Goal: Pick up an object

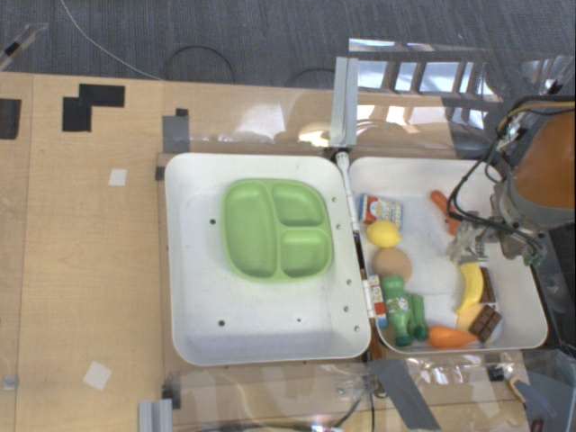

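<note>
While the gripper (pixel 470 248) hovers above the banana (pixel 469 293), grip unreadable | step: approach | banana at 4 o'clock in right bin (pixel 517 336) | next: you descend squarely.

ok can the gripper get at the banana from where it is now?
Probably yes. The gripper hangs just above the banana's upper end, and the banana's top is uncovered. The chocolate bar crowds its lower right side and an orange carrot its lower tip.
</note>
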You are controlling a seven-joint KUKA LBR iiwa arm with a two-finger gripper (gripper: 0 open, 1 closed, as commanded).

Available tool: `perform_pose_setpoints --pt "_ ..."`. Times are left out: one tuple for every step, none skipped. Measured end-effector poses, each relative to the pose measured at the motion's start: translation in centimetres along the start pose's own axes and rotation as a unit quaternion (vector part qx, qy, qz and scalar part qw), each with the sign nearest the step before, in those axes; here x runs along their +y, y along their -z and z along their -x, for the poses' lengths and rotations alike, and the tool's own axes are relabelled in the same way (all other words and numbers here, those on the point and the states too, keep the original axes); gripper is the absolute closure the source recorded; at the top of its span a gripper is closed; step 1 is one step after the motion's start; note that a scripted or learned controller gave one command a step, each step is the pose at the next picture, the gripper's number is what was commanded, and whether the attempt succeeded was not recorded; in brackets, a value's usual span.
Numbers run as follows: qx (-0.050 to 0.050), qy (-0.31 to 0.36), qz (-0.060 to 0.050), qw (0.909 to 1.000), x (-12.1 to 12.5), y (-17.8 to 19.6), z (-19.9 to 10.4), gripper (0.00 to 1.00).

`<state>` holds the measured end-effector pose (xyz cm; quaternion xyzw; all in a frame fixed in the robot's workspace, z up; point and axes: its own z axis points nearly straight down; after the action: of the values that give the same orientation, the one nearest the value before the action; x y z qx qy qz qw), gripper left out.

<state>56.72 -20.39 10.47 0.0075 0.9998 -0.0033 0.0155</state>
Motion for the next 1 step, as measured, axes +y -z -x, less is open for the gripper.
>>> perform_pose_setpoints --pt "0.001 0.0 0.0 1.0 0.03 -0.05 -0.03 0.0"
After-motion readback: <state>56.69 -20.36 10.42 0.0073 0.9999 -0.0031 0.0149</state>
